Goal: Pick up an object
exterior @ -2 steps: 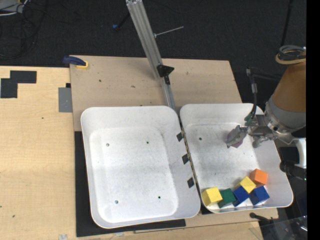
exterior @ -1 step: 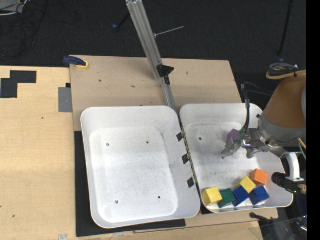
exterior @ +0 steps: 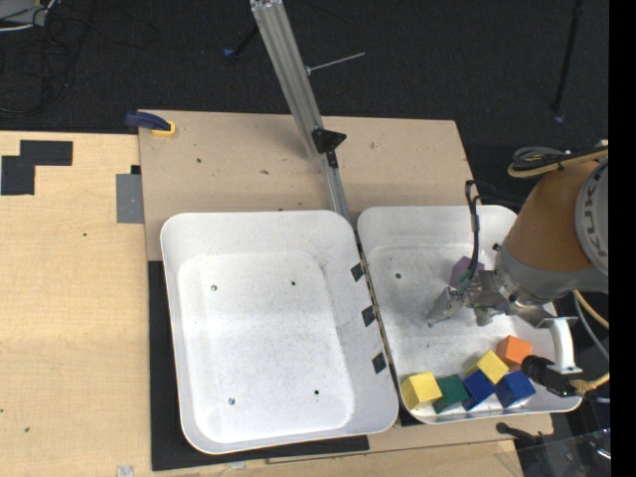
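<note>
Coloured blocks (exterior: 475, 381) are bunched at the right bin's (exterior: 417, 241) near edge. Above them the gripper (exterior: 459, 301) is seen; its state cannot be told. The left bin (exterior: 189, 241) sits on a wooden bench (exterior: 238, 162) against a dark floor (exterior: 427, 48).

Taking the right bin (exterior: 417, 232) as landmark: its far half is bare white floor, open to an approach from above. Along its near rim a cluster of blocks crowds the floor: a yellow block (exterior: 421, 388), green block (exterior: 450, 393), blue blocks (exterior: 497, 390), a second yellow block (exterior: 492, 367) and an orange block (exterior: 514, 350). The arm (exterior: 556, 241) overhangs its right side. A slanted metal rail (exterior: 295, 78) rises beyond its far-left corner. Left of it, the left bin (exterior: 263, 326) offers wide bare floor.
</note>
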You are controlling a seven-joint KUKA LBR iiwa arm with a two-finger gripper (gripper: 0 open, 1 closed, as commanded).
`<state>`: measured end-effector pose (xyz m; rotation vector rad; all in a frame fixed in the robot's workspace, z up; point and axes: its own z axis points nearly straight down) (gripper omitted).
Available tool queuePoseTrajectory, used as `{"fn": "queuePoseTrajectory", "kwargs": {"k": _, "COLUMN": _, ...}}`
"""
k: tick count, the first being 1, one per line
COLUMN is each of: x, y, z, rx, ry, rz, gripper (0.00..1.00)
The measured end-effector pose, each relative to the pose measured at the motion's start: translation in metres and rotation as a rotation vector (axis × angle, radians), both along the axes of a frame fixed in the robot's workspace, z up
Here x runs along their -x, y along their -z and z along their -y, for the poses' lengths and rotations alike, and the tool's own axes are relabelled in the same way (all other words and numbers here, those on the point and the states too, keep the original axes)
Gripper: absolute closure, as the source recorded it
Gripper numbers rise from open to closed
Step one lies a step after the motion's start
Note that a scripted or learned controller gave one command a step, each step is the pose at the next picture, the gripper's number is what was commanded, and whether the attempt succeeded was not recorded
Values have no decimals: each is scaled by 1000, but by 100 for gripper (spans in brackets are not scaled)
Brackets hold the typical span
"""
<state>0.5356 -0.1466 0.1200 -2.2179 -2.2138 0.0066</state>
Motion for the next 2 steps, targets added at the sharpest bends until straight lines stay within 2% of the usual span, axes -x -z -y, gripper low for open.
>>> {"fn": "queuePoseTrajectory", "kwargs": {"k": 1, "x": -1, "y": -12, "z": 2, "rx": 1, "ry": 9, "rz": 4, "gripper": 100}}
{"fn": "queuePoseTrajectory", "kwargs": {"k": 2, "x": 1, "y": -54, "z": 2, "rx": 3, "ry": 4, "rz": 9, "gripper": 100}}
